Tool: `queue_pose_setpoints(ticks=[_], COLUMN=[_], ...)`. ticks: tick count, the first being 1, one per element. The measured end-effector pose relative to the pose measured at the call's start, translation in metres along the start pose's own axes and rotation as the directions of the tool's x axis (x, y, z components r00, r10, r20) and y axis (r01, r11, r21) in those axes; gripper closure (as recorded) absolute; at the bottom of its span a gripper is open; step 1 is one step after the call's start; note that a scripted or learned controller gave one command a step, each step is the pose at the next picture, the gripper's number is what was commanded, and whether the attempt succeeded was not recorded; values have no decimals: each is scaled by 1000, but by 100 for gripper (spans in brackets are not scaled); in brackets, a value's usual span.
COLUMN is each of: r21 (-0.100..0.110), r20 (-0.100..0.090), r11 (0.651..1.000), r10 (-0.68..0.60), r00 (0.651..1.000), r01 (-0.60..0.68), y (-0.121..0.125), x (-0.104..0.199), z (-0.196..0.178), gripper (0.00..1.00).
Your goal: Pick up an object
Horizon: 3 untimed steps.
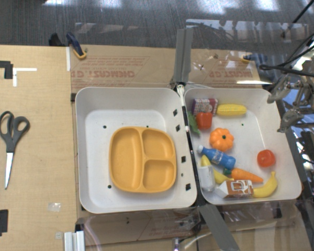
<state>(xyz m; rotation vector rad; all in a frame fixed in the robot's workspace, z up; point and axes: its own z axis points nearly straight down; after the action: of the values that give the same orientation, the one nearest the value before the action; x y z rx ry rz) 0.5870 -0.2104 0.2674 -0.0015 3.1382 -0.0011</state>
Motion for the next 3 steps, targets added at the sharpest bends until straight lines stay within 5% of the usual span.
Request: queue_pose_setpoints(ticks=[1,2,3], r21=[0,0,0], r20=[0,2,1], r11=[1000,997,999], r10=[-25,-80,-41], r00=[1000,997,999], r01=[25,80,41], y=[37,90,113], x=[23,18,58], z=[137,173,174], gripper=[0,0,0])
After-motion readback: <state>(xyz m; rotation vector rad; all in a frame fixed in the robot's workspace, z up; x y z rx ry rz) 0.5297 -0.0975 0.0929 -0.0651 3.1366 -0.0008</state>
